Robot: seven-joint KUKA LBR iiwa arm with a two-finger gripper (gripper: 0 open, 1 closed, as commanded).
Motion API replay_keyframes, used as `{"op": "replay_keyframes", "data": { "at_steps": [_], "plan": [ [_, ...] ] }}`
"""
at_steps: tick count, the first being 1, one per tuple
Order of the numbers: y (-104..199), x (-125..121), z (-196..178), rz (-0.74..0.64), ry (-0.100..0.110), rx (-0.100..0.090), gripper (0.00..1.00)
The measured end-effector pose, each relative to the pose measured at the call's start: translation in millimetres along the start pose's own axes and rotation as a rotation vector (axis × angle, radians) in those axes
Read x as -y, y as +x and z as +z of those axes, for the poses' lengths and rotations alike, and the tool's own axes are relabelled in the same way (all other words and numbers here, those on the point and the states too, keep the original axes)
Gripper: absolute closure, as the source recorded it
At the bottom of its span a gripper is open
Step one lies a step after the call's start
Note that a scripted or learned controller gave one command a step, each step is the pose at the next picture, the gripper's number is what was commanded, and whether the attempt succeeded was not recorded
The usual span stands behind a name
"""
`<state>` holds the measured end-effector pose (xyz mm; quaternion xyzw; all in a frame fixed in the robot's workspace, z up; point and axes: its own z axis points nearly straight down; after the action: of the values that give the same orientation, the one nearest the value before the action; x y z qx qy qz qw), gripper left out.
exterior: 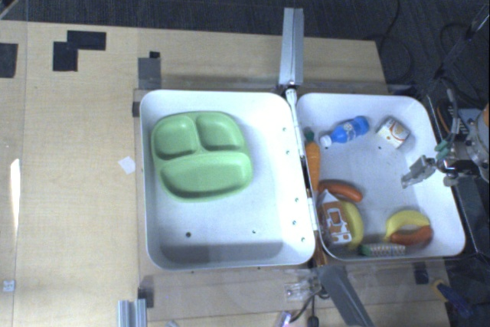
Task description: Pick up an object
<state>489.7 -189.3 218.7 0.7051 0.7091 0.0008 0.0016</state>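
Two white bins are seen side by side on the wooden bench (76,188). In the left bin (153,241), a green divided tray (202,154) is placed toward the far left corner, flat on the floor.

The right bin (360,172) carries the loose objects. A blue bottle (345,130) is laid on its side near the far edge, and a small white carton (393,132) is set just beside it, toward the far right corner. A carrot (312,161) is laid along the left wall. Near the left wall, a hot dog (340,191) is found, and just in front of it a banana (351,222) with a small printed packet (333,220) lying against it, near the front left corner. A second banana (406,221) is placed near the front right corner, with a red sausage (411,236) touching its front side. A green marker (383,249) is laid along the front edge.

The gripper (419,171) is seen at the right edge of the right bin, between the carton and the second banana, apart from both. Nothing is seen between its fingers; whether they are spread or closed cannot be told.
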Motion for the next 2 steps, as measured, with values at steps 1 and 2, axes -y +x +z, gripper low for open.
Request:
{"op": "replay_keyframes", "data": {
  "at_steps": [1,2],
  "plan": [
    [0,-2,-11,-0.004,-0.006,0.002,1.00],
    [1,-32,-103,-0.193,-0.003,0.001,1.00]
  ]
}}
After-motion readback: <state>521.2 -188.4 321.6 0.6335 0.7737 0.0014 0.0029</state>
